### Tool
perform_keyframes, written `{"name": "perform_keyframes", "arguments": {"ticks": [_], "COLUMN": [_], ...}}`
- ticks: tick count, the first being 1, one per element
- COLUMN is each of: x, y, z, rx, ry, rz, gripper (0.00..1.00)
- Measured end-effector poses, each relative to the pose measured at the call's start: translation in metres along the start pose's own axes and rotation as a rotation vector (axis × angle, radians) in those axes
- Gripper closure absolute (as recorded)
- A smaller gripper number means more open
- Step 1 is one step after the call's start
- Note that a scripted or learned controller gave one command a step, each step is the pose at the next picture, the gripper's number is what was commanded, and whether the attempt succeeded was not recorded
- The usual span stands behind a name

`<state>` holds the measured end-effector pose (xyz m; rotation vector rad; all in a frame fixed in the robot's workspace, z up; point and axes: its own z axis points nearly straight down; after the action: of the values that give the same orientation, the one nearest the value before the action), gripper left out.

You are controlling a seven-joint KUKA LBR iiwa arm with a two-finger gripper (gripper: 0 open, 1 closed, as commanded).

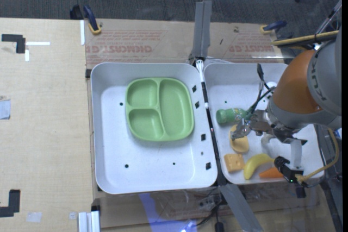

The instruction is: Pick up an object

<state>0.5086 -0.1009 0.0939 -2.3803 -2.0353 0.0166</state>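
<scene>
My gripper (240, 130) is low in the right bin (228, 80), at its left-middle. It hangs directly over a yellow rounded piece (240, 144) and just below a green bottle (230, 114) lying on its side. An orange-yellow block (234, 162) sits near the bin's front left. To its right lie a yellow banana (255, 165) and an orange carrot-like piece (270, 173). The arm's orange band and grey body cover the bin's right part.
The left bin (109, 138) holds a green divided plate (160, 109) in its upper middle. A grey divider post (202, 30) stands behind the seam between the bins. Cables trail from the wrist over the right bin.
</scene>
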Motion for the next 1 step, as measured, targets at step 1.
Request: {"name": "perform_keyframes", "arguments": {"ticks": [1], "x": [-0.0154], "y": [-0.0303], "z": [0.0064], "rx": [-0.006], "ry": [0.001], "rz": [-0.270], "gripper": [0.00]}}
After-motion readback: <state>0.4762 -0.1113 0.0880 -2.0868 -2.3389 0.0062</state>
